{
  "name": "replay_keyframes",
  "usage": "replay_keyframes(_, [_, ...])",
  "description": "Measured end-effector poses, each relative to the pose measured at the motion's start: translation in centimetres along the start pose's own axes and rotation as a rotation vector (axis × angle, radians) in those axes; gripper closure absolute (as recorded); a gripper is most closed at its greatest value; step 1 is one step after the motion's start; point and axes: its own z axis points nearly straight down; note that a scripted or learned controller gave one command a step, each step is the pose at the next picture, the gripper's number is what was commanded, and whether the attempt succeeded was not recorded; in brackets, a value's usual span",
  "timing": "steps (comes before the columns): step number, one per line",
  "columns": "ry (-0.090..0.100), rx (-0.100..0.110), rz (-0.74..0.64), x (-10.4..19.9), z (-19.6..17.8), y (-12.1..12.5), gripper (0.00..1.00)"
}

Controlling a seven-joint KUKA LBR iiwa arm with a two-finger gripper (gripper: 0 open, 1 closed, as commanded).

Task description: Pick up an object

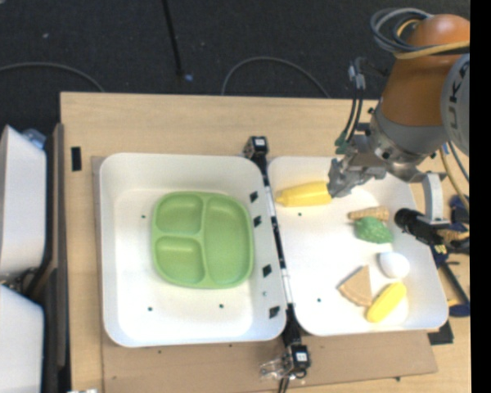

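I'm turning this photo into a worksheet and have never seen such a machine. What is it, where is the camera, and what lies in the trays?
It is a grey and orange robot arm reaching in from the right, filmed by one camera above the bench. Its gripper sits at the end of a yellow corn-like toy; whether it grips the toy is unclear. The left bin holds a green divided plate. The right bin also holds a green leafy toy, a white egg, a tan wedge and a yellow piece.

Grey two-finger gripper (341,183) lowered into the right shallow white bin (327,301), touching the yellow corn-shaped toy's (303,195) three-o'clock end. Green sectioned plastic tray (202,239) centred in the left white bin (123,309).
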Motion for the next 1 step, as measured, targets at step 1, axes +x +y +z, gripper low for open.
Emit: replay_keyframes(1, [0.001, 0.000, -0.001, 4.29, -0.15, 2.13, 1.00])
